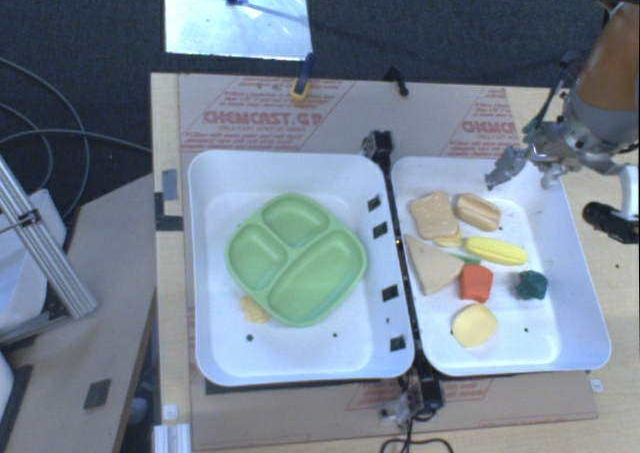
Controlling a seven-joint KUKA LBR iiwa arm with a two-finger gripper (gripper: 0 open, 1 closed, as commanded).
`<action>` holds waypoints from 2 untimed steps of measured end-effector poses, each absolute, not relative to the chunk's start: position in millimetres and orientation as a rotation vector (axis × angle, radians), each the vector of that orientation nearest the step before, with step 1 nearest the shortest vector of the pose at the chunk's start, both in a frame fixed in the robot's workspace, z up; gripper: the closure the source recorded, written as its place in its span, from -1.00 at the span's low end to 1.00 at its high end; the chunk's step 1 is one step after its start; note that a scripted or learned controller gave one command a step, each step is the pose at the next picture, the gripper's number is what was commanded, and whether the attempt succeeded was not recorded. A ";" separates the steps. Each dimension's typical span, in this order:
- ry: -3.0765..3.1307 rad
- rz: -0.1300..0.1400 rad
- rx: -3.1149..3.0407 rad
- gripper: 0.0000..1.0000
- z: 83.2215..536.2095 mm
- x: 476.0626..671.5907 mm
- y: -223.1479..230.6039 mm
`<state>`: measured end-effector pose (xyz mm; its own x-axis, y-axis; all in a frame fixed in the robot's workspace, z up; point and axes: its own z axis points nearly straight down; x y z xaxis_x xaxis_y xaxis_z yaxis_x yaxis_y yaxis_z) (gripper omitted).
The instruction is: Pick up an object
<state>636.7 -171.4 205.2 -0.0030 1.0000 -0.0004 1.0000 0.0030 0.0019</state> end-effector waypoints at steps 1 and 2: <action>2.226 -0.006 2.235 -1.00 83.2 541.1 -175.2; 2.228 -0.001 2.224 -1.00 83.4 483.7 -121.8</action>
<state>483.7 -121.8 83.4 -0.0015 1.0000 0.0041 1.0000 0.0015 -0.0053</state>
